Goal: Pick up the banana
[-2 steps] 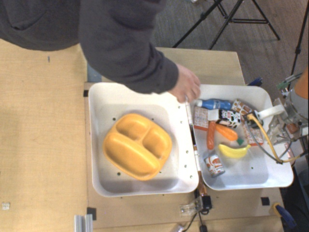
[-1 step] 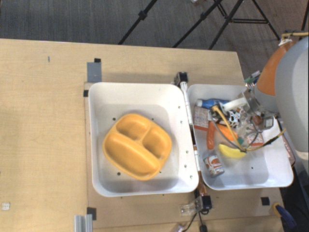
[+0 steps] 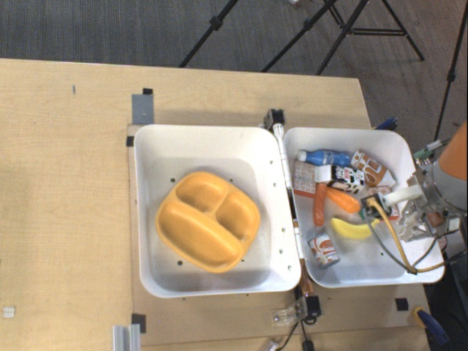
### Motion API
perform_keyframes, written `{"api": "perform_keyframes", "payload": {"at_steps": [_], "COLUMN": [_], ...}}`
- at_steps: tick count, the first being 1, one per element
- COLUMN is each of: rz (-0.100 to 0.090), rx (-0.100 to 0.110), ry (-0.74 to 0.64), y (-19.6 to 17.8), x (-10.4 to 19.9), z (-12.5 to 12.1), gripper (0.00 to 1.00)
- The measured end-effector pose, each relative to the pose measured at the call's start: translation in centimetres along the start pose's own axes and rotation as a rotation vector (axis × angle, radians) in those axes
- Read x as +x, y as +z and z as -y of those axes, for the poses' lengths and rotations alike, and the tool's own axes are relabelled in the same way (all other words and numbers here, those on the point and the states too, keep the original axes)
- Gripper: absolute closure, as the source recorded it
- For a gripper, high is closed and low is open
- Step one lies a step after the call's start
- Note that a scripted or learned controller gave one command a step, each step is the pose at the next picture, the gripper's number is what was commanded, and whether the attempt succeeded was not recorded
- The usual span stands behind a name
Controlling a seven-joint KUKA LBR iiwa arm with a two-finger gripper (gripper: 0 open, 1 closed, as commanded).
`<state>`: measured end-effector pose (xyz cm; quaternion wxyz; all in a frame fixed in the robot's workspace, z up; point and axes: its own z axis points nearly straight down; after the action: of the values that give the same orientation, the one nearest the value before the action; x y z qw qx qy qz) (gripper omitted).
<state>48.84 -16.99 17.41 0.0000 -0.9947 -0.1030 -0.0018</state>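
In the camera view, the small yellow curved banana (image 3: 352, 229) lies in the right white plastic bin (image 3: 395, 142), near its middle. A long orange carrot (image 3: 342, 199) sits just above the banana, and a little red and white can (image 3: 324, 248) lies just to its left. The gripper (image 3: 414, 210) at the right edge of this bin is blurry, so nobody can tell how it is set. The banana looks light, smooth and a bit slippery. It is probably a toy. The middle of its curve looks like the best place to pinch it.
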Motion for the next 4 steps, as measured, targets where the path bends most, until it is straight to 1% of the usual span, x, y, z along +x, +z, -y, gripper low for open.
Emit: {"api": "perform_keyframes", "payload": {"at_steps": [1, 2, 3, 4], "rz": [-0.001, 0.0, -0.002, -0.003], "rx": [0.001, 0.0, -0.001, 0.001], "ry": [0.0, -0.088, -0.097, 0.0], "y": [6.8, 8.4, 7.3, -1.1], "x": [4.9, 15.7, 15.8, 17.2], "z": [4.6, 5.0, 5.1, 12.3], "gripper": [0.0, 0.0, 1.0, 1.0]}}
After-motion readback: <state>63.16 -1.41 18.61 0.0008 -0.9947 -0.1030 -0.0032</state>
